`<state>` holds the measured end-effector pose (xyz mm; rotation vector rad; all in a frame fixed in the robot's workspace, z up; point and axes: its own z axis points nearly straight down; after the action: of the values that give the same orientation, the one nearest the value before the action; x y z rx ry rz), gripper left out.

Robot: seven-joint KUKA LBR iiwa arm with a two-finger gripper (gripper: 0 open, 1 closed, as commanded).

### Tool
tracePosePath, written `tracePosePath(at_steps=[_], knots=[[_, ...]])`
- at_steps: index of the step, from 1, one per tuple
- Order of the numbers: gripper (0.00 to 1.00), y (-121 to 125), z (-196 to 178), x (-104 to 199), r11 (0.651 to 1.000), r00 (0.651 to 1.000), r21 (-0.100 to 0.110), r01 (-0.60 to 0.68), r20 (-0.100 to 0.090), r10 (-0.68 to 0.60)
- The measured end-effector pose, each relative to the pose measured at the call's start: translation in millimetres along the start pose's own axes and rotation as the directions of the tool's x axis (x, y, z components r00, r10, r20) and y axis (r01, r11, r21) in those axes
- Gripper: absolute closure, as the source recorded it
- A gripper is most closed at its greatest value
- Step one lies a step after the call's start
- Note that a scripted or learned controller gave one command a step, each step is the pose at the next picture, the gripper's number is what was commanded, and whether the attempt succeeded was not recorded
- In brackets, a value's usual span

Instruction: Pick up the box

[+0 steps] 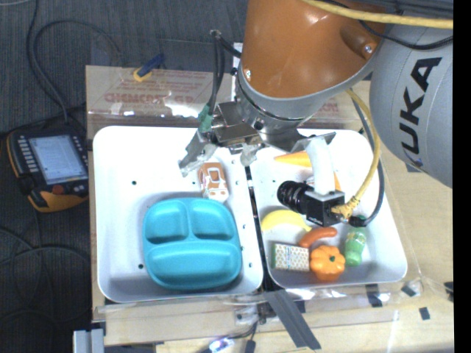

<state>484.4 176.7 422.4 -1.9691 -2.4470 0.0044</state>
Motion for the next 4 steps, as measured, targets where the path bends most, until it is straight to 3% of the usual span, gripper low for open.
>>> tracePosePath(at_steps=[1, 2, 3, 4], knots=[[0.00, -0.1, 6.3, -4.3, 0.958, 0.958, -0.002, 0.286, 0.001, -0.286], [1.00, 1.3, -2.4, -2.4, 0.957, 0.957, -0.002, 0.290, 0.000, -0.290], [1.00, 66.2, -10.5, -34.9, 0.993, 0.993, -0.001, 0.114, 0.000, -0.114], [1.00, 142.9, -10.8, -52.0, 0.994, 0.994, -0.001, 0.111, 0.001, -0.111]])
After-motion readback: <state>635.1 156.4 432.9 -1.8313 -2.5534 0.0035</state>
